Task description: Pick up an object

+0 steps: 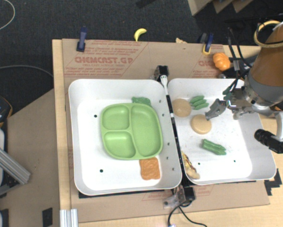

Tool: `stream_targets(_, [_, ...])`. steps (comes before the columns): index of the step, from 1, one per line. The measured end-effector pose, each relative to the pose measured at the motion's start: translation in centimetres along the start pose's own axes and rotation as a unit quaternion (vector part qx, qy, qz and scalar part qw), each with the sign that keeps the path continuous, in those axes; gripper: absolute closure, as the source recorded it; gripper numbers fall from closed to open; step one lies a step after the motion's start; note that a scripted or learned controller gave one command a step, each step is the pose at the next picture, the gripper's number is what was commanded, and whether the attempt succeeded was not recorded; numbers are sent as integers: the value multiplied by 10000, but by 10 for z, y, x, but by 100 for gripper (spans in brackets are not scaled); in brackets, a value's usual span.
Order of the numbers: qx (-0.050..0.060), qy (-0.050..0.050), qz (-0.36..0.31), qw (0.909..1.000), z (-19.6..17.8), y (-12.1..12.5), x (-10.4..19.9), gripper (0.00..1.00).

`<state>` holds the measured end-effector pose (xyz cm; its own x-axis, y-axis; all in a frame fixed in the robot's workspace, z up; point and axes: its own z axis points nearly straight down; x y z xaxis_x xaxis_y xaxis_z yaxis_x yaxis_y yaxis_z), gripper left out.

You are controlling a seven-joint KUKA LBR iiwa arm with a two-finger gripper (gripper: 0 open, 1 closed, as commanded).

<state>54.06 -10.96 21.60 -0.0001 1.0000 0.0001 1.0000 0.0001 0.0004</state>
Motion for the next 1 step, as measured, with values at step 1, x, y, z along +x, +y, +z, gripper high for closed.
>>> stream_targets(1, [80,21,11,10000,95,-67,15,0])
